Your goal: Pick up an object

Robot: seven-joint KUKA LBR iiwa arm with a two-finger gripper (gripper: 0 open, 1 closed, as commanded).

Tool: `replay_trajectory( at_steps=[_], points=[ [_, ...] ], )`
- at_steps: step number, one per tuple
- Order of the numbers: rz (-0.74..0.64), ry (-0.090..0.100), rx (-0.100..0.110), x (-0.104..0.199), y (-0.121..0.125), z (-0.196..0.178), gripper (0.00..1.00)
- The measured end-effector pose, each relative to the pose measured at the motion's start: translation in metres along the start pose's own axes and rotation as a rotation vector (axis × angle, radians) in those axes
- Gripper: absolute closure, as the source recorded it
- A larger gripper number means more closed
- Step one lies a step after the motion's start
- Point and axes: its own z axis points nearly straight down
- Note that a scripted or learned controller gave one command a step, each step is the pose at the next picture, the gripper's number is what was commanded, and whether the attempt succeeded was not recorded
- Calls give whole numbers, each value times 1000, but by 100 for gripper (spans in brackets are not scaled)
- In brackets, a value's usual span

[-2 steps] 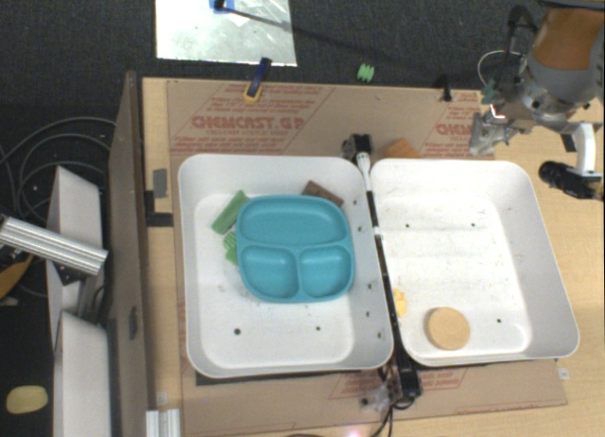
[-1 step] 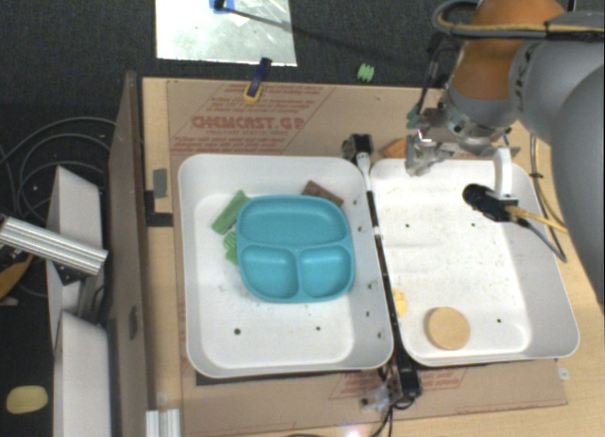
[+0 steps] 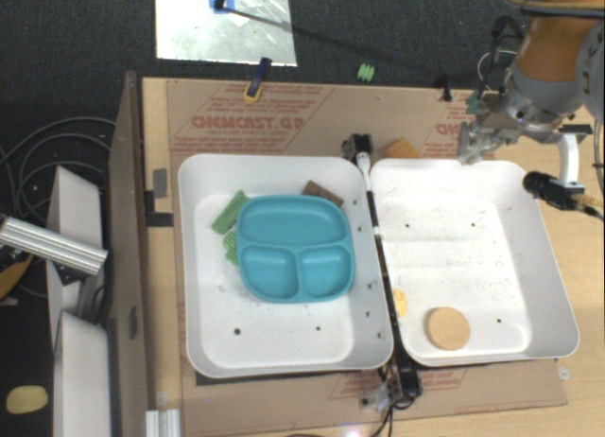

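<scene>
In the right bin, a tan round disc lies near the front, with a small yellow piece against the left wall. The left bin holds a blue divided plate, green pieces tucked at the plate's left edge, and a brown block behind it. My gripper hangs over the far rim of the right bin, well away from the disc, and nothing shows in its grasp.
An orange-tan piece lies on the cardboard just behind the bins. A black divider runs between the two bins. Cables and white boxes crowd the left of the bench.
</scene>
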Motion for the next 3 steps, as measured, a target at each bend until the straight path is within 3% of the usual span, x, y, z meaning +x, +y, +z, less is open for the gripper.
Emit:
replay_trajectory(
  at_steps=[1,2,3],
  points=[
    [-12,5,1,59,10,-14,100],
    [4,-3,0,-65,9,-19,100],
    [-2,3,7,-50,-16,9,100]
  ],
)
